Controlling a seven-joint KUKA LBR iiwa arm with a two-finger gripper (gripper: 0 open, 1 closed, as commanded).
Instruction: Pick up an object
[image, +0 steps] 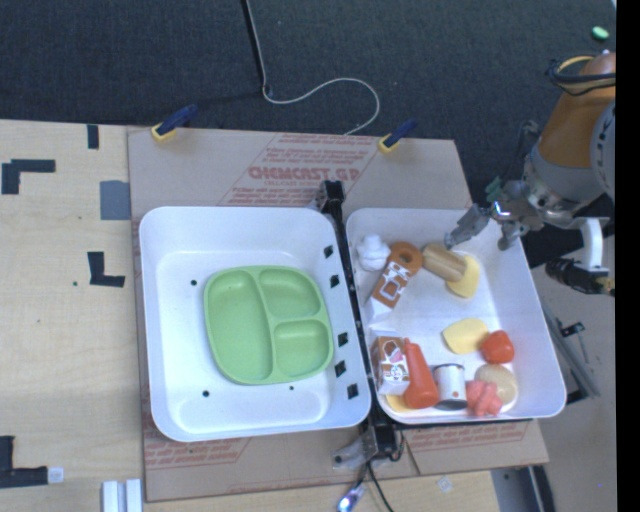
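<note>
1. Position. My fingers (485, 234) hung over the far right corner of the right bin (545, 330), at the end of my grey arm (570, 130), which entered from the right side of the view.

2. State. My fingers stood apart, one tip angled toward the bin's middle and the other near its right wall. Nothing sat between them.

3. Nearest object. A tan and yellow toy food piece (451, 270) lay in the right bin, just beside the inner fingertip and below it in the view. I could not tell whether the tip touched it.

4. Other objects in the right bin:
- an orange box (394, 276) leaning beside the toy food piece, on its left;
- a small white object (371, 250) near the divider, touching the orange box;
- a yellow lemon-like piece (465, 335) with a red tomato (497, 347) just beside it;
- a printed carton (391, 362), a red bottle-like piece (421, 385) and a small can (450, 381) crowded along the near wall;
- a pale round piece (498, 379) and a pink piece (484, 401) in the near right corner.

5. Left bin. The left bin (160, 300) held a green divided plate (268, 325), lying flat and well apart from my fingers.

6. Support. Both bins rested side by side on a cardboard sheet (290, 170) on the table (60, 330).
</note>
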